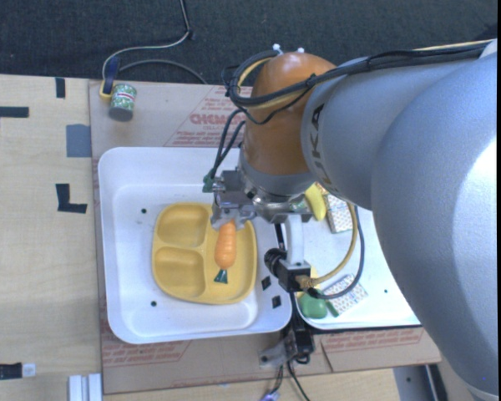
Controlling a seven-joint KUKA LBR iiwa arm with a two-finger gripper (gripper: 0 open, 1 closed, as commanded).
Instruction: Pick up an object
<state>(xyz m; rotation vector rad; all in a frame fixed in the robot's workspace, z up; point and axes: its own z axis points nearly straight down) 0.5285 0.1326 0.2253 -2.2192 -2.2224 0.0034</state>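
An orange toy carrot (225, 247) with a green tip lies in the long right compartment of a yellow divided plate (180, 261), which sits in the left white bin (121, 224). My gripper (226, 216) hangs directly over the carrot's upper end, close to it or touching it. The wrist and orange band hide the contact, so I cannot tell whether the carrot is gripped.
The right bin (384, 307) is partly hidden by the arm and holds a yellow item (316, 200), a green item (314, 307) and blister packs (343, 216). A small can (122, 101) with a cable stands on the cardboard beyond the left bin.
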